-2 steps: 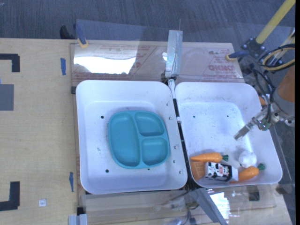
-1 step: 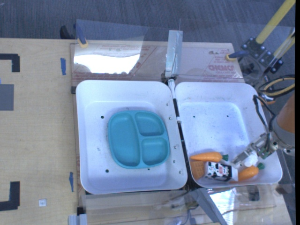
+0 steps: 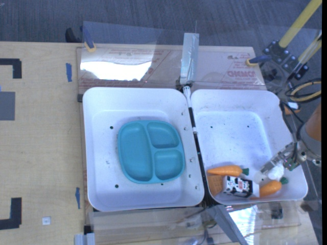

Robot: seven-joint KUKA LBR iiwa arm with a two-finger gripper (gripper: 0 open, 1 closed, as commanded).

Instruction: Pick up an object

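The camera view looks down on two shallow white bins that stand side by side on the bench. In the left bin point(image 3: 97, 137) lies a teal plate point(image 3: 151, 150) with three compartments, flat on the floor of the bin and near its middle.

The right bin point(image 3: 230, 131) has its objects gathered at its near edge. A carrot point(image 3: 225, 171) lies there with its green end pointing to the right. Just below it, and touching it, is a small black and white carton point(image 3: 239, 187). To the right of the carton is a second orange piece point(image 3: 270, 188), which looks like another carrot or a similar toy vegetable. Above this piece sits a small white object point(image 3: 276, 173); what it is I cannot tell.

The gripper point(image 3: 278, 162) reaches in from the right side and is low over the near right corner of the right bin, just beside the white object. Whether it touches or holds anything cannot be told, because the metal parts are small and blurred there.
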